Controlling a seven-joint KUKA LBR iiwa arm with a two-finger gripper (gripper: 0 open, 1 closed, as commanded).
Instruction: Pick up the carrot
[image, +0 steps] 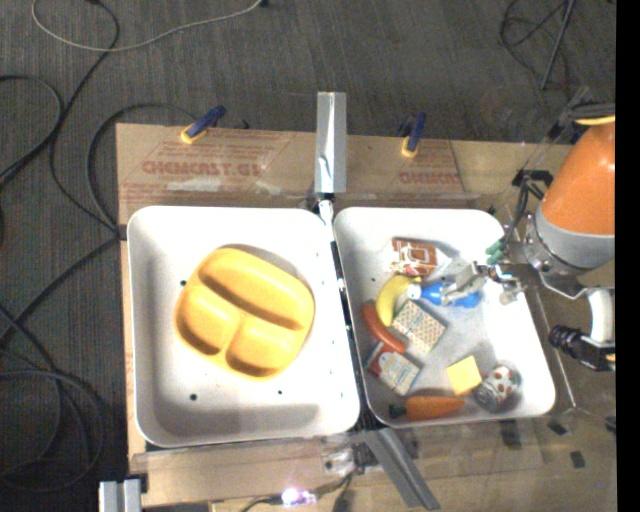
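Hovering our pincer (462, 290) near the right bin's (520, 395) far-right side, grip state impossible to tell, we have yet to reach the carrot (434, 406) lying untouched along its near edge.

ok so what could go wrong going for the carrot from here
The carrot lies hard against the right bin's near wall, so a finger may strike the rim. A yellow block and a printed packet crowd it and could get nudged or grabbed. The gripper sits further back over clutter.
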